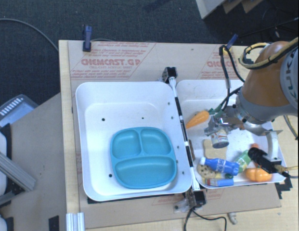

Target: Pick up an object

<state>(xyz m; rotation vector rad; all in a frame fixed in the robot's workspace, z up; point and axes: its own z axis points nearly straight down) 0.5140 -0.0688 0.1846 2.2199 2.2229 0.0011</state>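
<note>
Hanging low over the right shallow white bin (202,84): grey gripper (219,131), with its grip state not determinable from this angle. Crowding near it in that bin, as candidate picks: orange carrot-shaped toy (197,119), blue plastic bottle (224,166), orange rounded toy (257,174). Risking a closure on two items, or on none, owing to tight clutter. Also risking a carrot toy shoved against the bin wall. Lying in the left shallow white bin (82,95): blue divided plastic plate (143,157). Reading in red on the brown board (110,61): "CHEMCAST GP", with the smaller lines being illegible.
</note>
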